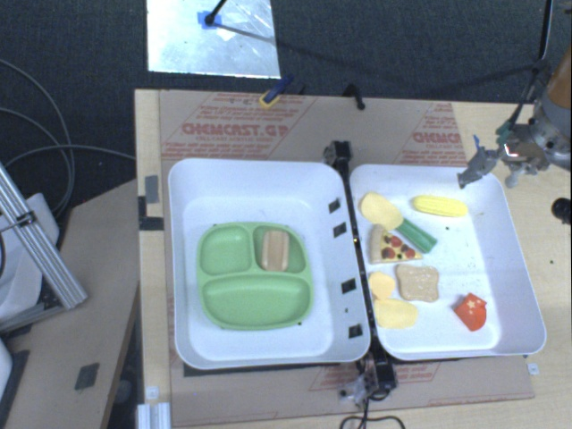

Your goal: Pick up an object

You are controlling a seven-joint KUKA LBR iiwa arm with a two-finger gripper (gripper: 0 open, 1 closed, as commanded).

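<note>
Bins [259,172] number two; green tray [255,275], one.

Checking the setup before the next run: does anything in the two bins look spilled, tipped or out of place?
Nothing stands out. The green divided plate lies flat in the left bin with a toy hot dog in one compartment. The toy foods, including the corn and pizza slice, lie loose inside the right bin.

Claw [490,165] above right bin [518,266]
</note>
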